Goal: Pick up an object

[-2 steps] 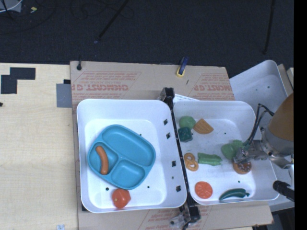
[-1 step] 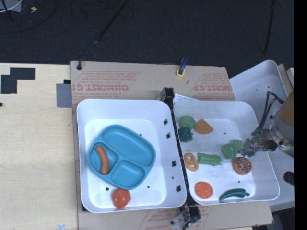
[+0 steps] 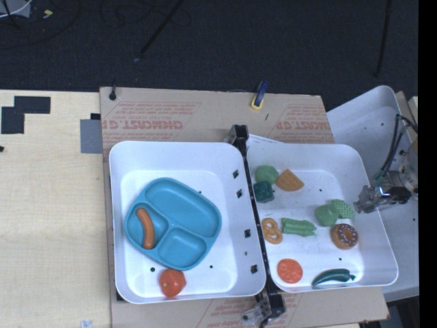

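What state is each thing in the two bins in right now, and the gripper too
gripper: at the right bin's right rim, holding nothing visible.
blue tray: flat in the left bin.
hot dog: lying in the tray's left compartment.
tomato: loose on the left bin floor, outside the tray.
pretzel: lying flat in the right bin.
donut: lying flat, near the right wall.

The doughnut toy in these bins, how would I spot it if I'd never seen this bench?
Look in the right bin, toward its right side. The doughnut lies there, just below a green toy. It is a round brown ring with speckled icing, unlike the twisted tan pretzel further left.
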